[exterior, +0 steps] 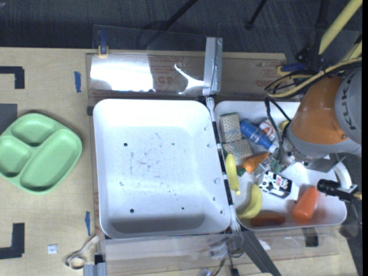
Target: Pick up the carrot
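Observation:
The carrot (253, 162) is a short orange piece lying in the middle of the right bin (333, 218), its tip pointing left. A bit of green shows at its right end, under the gripper. My gripper (276, 162) hangs low over the bin, right at that end of the carrot, below the arm's orange band (319, 119). The wrist hides the contact, so a grasp cannot be made out.
Around the carrot lie a blue bottle (256, 132), two speckled sponge blocks (230, 126), a yellow piece (231, 169), a banana (250, 203), a black card (275, 184), a red sausage-shaped piece (265, 218) and a larger orange-red piece (305, 203). The left bin (154, 165) adjoins; a green plate (38, 152) sits far left.

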